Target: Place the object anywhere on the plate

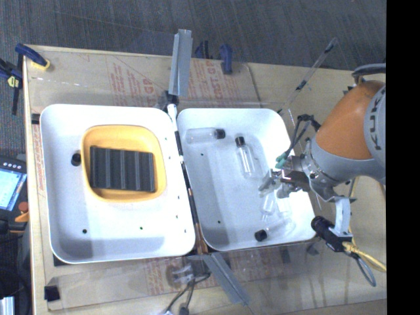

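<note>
A yellow plate [121,134] lies in the left white bin [56,176] with a dark ribbed rectangular object [123,169] resting on it. In the right bin [216,195] lie three clear tubes with black caps: one at the back left [202,135], one in the middle [245,157], and one near the front right [269,216]. My gripper [277,181] hangs over the right side of the right bin, just above the front-right tube and to the right of the middle one. Nothing shows between its tips.
The grey arm with its orange band [351,126] fills the space right of the right bin. A metal divider clamp [180,64] stands behind the seam between the bins. Cables and a black fitting [328,231] sit by the right bin's front corner.
</note>
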Robot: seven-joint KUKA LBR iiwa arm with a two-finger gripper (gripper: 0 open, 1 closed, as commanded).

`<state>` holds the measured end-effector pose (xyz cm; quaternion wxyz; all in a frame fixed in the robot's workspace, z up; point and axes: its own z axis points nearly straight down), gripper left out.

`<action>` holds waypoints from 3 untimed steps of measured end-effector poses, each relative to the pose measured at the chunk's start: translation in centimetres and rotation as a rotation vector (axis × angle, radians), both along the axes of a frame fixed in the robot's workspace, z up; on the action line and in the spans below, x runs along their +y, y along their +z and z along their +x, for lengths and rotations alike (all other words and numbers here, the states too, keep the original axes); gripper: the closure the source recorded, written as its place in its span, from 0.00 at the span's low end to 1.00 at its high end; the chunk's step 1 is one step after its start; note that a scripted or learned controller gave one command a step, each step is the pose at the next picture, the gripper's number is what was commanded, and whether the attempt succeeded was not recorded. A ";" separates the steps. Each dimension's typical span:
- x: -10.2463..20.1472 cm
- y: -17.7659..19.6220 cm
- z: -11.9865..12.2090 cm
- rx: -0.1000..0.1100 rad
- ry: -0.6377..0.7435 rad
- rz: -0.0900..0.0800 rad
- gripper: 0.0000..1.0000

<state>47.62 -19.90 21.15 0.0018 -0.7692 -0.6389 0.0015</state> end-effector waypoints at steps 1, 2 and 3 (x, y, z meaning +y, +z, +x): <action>7.0 2.2 1.9 -0.004 0.247 0.000 1.00; 16.5 5.5 8.9 -0.003 0.350 0.002 1.00; 21.5 -0.4 11.2 0.000 0.443 0.003 1.00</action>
